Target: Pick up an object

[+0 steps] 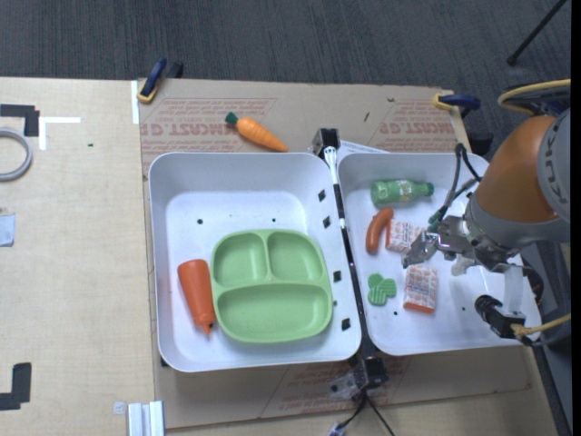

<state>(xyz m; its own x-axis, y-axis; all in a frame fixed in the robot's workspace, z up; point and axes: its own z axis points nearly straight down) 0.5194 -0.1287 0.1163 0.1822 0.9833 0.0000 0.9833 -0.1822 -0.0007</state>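
My gripper hangs low over the middle of the right bin, reaching in from the right. Its fingers stand slightly apart with nothing between them. Directly under and beside it lie two small snack packets, one to its left and one just below it. A red sausage lies left of the packets, a green bottle lies on its side at the bin's back, and a green clover-shaped toy sits toward the front left.
The left bin holds a green divided plate and an orange carrot along its left side. Another carrot lies on the cardboard behind the bins. A black clip sits where the bins meet at the back.
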